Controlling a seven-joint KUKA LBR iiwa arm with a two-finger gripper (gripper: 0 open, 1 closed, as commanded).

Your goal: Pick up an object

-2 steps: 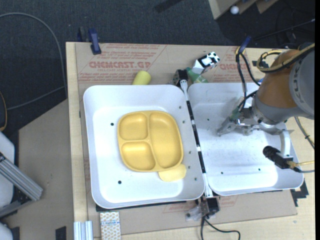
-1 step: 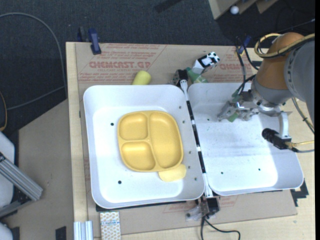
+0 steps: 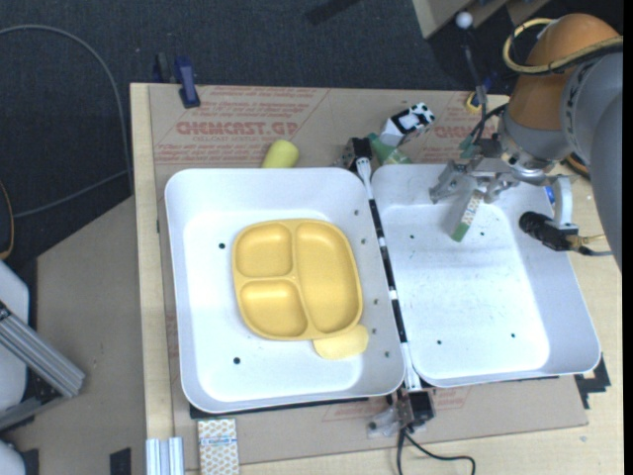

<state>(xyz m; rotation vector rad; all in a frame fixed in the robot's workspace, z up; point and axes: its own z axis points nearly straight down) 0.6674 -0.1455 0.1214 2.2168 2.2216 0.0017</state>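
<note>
Where the arm point(image 3: 569, 77) reaches in from the right, its gripper point(image 3: 473, 192) hangs over the far part of the right bin point(image 3: 495, 334), close to that bin's back rim. A slim stick point(image 3: 463, 221), pale at its upper end and green at its lower end, slants down and to the left from the gripper's tip. Its upper end meets the gripper, and its lower end lies over the bin's white floor. Whether the gripper is spread, pressed together or pinching the stick cannot be told from this view, nor whether the stick is lifted or lies on the floor. In the left bin point(image 3: 198, 265) a yellow plate point(image 3: 297, 277) with three compartments lies near the middle. A flat yellow piece point(image 3: 343, 343) shows at the plate's near right corner, touching it and partly under it. Both bins sit side by side on a board point(image 3: 237, 117) with red lettering. On that board, behind the left bin, lie a yellow lump point(image 3: 281, 153) and a blue clip point(image 3: 185, 80). A black-and-white thing point(image 3: 411, 120) lies behind the gap between the bins.
</note>
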